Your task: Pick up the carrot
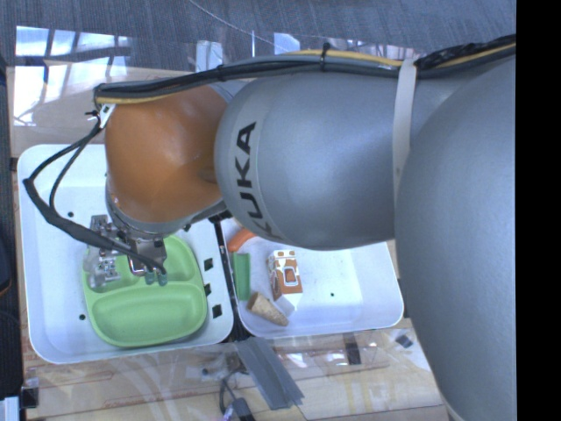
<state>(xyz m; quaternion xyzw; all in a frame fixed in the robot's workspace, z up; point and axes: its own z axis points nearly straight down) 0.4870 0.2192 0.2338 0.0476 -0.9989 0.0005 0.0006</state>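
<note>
Grey and orange, your arm (289, 156) spans both white bins, its tool (131, 257) hanging over the green tray (149, 310) in the left bin (39, 261), grip state impossible to tell, while the carrot (241, 238) peeks out at the right bin's (368, 305) upper left.

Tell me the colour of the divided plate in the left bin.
Light green plate, seen in the camera view.
</note>
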